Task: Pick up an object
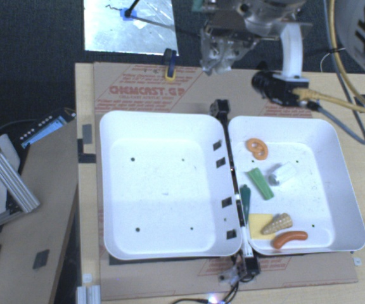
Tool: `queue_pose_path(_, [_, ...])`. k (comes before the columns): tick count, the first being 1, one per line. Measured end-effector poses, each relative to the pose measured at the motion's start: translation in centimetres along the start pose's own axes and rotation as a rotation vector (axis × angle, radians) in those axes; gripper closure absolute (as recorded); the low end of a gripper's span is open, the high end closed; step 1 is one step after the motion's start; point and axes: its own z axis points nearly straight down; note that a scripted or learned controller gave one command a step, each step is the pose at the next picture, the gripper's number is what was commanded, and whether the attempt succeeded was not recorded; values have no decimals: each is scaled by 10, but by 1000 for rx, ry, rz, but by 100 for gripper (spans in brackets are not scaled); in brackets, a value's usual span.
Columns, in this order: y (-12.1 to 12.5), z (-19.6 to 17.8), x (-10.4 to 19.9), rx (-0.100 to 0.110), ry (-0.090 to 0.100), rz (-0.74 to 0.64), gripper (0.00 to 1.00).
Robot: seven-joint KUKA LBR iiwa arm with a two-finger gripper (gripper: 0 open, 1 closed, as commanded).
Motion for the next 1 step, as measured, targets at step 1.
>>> queue_pose_path(1, [-32, -17, 25, 13, -2, -1, 100])
